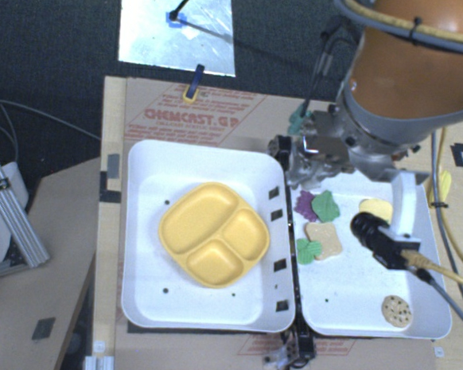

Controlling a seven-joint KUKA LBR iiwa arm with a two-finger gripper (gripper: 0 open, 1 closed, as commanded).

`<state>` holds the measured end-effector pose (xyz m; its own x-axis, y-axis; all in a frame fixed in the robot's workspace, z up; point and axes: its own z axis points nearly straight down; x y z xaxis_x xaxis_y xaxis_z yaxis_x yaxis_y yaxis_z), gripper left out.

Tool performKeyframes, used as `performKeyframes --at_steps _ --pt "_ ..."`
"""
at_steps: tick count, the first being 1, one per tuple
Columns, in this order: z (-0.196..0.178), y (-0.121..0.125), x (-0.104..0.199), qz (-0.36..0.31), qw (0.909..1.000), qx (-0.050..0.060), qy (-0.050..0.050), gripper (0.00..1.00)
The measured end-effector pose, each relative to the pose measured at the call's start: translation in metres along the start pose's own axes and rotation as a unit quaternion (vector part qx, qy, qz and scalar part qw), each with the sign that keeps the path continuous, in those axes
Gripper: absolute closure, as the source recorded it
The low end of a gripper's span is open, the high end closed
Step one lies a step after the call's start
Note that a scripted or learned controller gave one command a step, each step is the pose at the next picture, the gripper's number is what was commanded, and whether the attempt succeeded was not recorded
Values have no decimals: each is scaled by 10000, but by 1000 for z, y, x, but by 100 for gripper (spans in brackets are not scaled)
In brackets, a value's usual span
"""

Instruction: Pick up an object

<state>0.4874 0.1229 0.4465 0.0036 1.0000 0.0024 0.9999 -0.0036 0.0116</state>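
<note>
The right bin (425, 315) holds several small toy food pieces: a purple one (304, 202), a green leafy one (325, 205), a yellow one (376, 207), a beige toast slice (325, 240), a small green piece (308, 252) and a chocolate-chip cookie (397, 311). My gripper (303, 171) hangs over the bin's far left corner, just above the purple and green pieces. The arm's bulk covers the bin's far side. Nothing shows between the fingers.
A yellow divided plate (214, 233) lies in the middle of the left bin (139, 293). A black cylinder with a cable (379, 240) on a white bracket sticks out over the right bin. The divider between the bins (286, 248) runs close to the toy pieces.
</note>
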Motion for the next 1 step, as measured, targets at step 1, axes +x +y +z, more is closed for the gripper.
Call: performKeyframes --at_steps 1 --pt "27 -1 -65 6 10000 50 -15 100"
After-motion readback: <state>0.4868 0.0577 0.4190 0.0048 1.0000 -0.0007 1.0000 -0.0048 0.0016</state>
